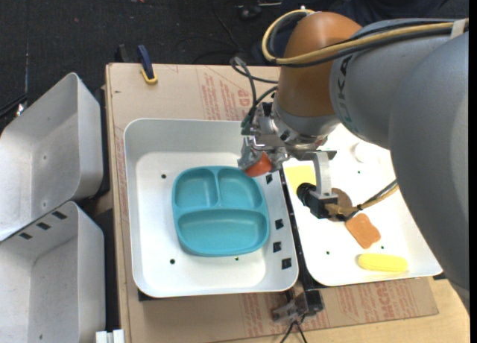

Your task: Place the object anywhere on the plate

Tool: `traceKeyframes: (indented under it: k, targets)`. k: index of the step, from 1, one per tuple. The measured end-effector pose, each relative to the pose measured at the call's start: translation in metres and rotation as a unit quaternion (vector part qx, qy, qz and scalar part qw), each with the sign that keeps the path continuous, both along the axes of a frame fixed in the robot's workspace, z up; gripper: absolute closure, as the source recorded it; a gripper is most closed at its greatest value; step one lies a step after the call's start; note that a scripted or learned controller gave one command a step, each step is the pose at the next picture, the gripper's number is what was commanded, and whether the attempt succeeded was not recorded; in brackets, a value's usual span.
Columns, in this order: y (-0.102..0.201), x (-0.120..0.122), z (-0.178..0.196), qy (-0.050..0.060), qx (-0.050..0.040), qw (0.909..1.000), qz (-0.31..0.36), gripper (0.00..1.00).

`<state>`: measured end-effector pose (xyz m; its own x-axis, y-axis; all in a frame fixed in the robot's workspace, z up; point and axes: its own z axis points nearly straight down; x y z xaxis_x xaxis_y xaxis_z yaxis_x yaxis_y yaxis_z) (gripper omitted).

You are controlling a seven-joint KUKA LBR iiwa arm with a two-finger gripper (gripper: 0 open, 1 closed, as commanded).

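A teal divided plate [220, 211] lies in the left white bin [149, 259]. My gripper [256, 159] hangs over the plate's far right corner, close to the wall between the two bins. A small orange-red object [261, 165] shows between its fingertips, just above the plate's rim, and the gripper is shut on it. The wrist and orange band above hide the upper part of the fingers.
The right bin [417, 259] holds a pale yellow flat piece [300, 176], a brown item [341, 203], an orange oblong piece [364, 230] and a yellow banana-shaped item [382, 262]. The arm covers that bin's far side. Spare white bins [45, 155] stand at the left.
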<state>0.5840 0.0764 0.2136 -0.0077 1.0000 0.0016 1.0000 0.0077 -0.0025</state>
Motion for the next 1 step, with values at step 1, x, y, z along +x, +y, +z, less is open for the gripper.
traceKeyframes:
  k: [1]
  targets:
    - [0.0534, -0.0143, 0.0153, -0.001, 0.0003, 1.0, 0.001, 1.0]
